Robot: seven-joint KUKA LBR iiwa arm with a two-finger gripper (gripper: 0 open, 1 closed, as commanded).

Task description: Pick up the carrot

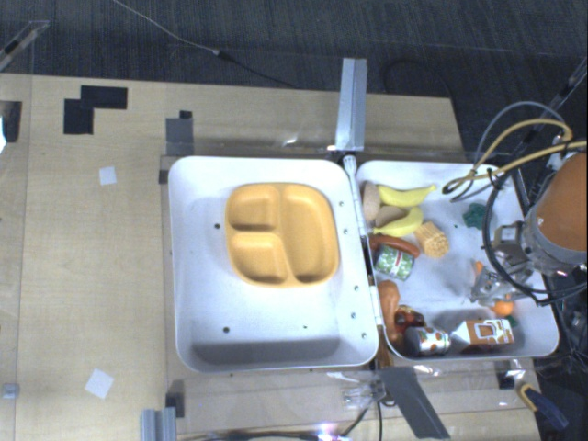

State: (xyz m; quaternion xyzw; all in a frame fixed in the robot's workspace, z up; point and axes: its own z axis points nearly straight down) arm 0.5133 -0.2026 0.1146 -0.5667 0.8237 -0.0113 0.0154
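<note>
Orange carrot (390, 295): lies in right bin (459, 283), against its left wall, near the front.
Fingers (489, 288): over right bin's right side, well apart from carrot; state cannot be told.
Left bin (193, 246): holds yellow tray (279, 233).

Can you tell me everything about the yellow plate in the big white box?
The yellow plate is a squarish tray with rounded corners, and it looks like smooth plastic. Raised ridges split it into three compartments: two smaller ones on the left, one above the other, and one long one on the right. It lies flat, right way up, on the floor of the left bin, nearer the far wall. It rests on the bin's floor, apart from the walls.
</note>
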